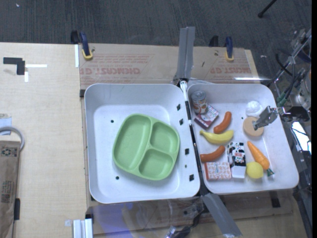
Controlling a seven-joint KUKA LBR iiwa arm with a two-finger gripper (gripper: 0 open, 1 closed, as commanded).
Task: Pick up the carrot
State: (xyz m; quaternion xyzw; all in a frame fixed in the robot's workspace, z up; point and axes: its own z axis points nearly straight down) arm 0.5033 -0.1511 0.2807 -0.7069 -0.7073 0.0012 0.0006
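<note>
The orange plastic carrot (258, 154) lies in the right-hand shallow white bin (277, 181), near that bin's right wall, slanting from upper left to lower right with its small green stem end pointing toward the lower right corner. A round yellow plastic lemon (254, 170) sits touching it on the lower left side. Just above the carrot rests a flat tan round cookie-like disc (252, 126), and above that a small white crumpled lump (253, 106).

The grey two-finger gripper (265, 118) reaches in from the right edge and hovers at the upper right edge of the tan disc, apart from the carrot. Whether the fingers are apart or together cannot be told; nothing is visibly between them.

Further left in the same bin lie a yellow plastic banana (217, 136), an orange-red sausage (222, 122) above it, a second orange-red sausage (212, 154) below it, a small red-labelled can (199, 102), a red snack packet (207, 115), a black-and-white cow-print carton (237, 155), and a red-and-white patterned box (218, 171).

The left-hand shallow white bin (99, 133) holds a light green three-compartment plastic plate (146, 146). Both bins stand side by side on the pale wooden counter (39, 113).
</note>
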